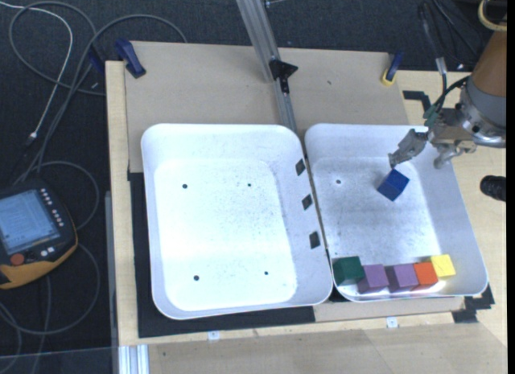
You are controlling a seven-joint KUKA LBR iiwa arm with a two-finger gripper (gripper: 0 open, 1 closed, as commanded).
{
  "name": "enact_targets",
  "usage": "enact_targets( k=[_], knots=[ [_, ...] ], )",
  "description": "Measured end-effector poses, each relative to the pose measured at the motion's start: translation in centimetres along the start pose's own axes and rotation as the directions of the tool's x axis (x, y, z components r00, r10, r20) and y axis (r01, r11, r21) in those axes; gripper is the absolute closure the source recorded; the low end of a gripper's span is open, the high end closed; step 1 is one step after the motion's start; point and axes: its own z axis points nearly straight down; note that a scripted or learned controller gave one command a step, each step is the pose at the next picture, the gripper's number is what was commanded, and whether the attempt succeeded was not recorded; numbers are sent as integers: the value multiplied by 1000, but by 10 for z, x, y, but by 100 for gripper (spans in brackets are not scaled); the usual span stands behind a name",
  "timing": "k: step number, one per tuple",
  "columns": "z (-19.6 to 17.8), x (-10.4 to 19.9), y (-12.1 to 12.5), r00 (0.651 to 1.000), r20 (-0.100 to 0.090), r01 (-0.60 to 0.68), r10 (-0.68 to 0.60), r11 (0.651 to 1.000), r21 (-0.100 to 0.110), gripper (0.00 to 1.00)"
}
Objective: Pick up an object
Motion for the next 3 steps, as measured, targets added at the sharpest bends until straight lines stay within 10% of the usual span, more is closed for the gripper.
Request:
enact_targets(
  k=[1, 2, 3],
  knots=[
    [149, -27, 61, 1000, 2, 0, 0, 1000, 2, 0],
    [144, 8, 27, 1000, -1, 1, -1, 1000, 3, 0],
    [133, 7, 29, 1000, 0, 1, -1, 1000, -2, 100]
  ],
)
